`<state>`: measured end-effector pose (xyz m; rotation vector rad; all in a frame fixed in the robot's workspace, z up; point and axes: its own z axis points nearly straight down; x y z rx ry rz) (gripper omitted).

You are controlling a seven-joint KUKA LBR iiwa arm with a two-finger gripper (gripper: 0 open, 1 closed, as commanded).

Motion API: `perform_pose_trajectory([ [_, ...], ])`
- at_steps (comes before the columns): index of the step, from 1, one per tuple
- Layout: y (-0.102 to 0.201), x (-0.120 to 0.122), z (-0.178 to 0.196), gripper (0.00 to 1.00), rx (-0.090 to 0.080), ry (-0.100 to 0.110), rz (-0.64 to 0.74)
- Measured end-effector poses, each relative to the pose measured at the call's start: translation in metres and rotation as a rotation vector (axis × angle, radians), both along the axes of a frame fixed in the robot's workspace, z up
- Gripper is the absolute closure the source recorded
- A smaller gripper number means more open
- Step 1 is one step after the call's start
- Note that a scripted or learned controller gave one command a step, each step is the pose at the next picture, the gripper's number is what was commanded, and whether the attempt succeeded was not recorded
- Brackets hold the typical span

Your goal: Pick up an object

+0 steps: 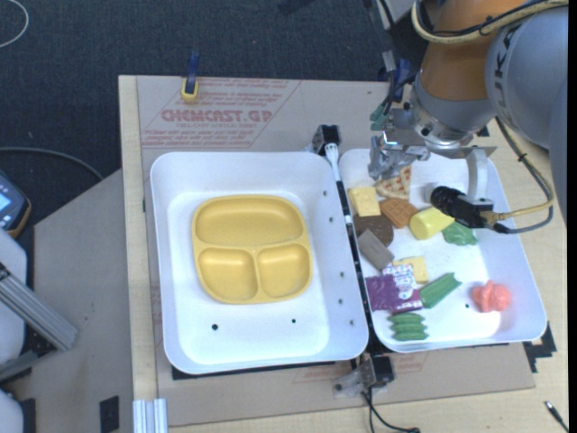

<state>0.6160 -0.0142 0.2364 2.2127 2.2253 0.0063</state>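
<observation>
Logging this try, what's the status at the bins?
Gripper low at right bin's far end, over pizza-slice toy. Nothing seen held. Toy food crowds close; yellow divided tray sits in left bin.

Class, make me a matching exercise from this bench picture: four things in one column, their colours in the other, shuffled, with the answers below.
Things:
1. Divided plate in the left bin
2. Toy lemon
3. Bean pod at the right bin's near edge
4. Shrimp-like toy

Colours:
A. green
B. pink
C. mustard yellow
D. bright yellow

Pairs: 1-C, 2-D, 3-A, 4-B
</observation>
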Motion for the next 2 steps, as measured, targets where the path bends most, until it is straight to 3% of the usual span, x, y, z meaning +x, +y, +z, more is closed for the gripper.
perform_pose_trajectory([
  [1, 0.049, 0.016, -0.018, 1.00, -0.001, 0.001, -0.002],
  [2, 0.065, 0.020, -0.004, 1.00, 0.000, 0.001, -0.003],
])
